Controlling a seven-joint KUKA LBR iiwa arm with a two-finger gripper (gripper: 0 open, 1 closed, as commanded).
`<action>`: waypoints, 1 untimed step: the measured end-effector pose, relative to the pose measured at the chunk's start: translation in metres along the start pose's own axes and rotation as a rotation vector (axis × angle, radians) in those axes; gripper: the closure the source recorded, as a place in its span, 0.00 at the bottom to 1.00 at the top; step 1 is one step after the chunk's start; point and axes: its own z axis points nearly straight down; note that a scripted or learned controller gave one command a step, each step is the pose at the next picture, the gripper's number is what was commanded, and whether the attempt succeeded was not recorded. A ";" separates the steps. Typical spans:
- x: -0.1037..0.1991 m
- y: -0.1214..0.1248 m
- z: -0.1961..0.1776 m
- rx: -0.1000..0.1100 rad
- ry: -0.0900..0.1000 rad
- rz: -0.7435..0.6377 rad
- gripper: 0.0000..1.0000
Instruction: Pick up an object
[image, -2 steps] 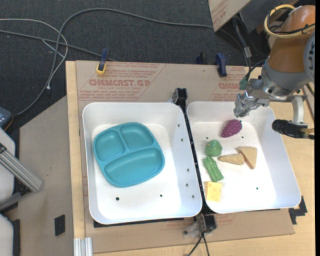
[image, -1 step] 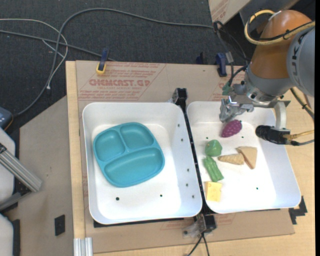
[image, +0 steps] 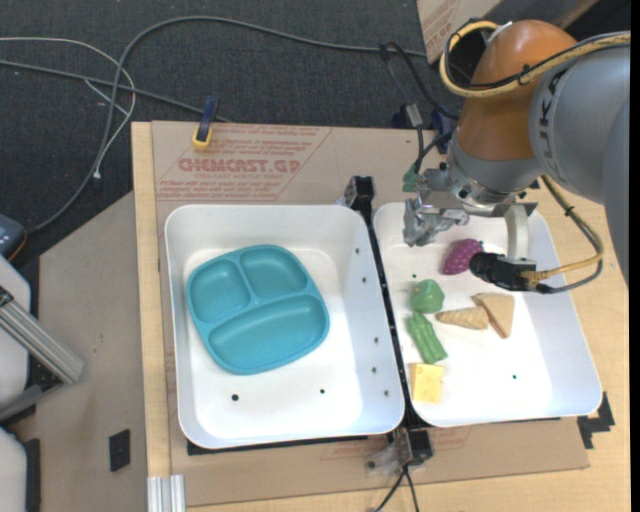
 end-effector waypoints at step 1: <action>0.060 -0.008 -0.010 -0.002 0.001 -0.001 1.00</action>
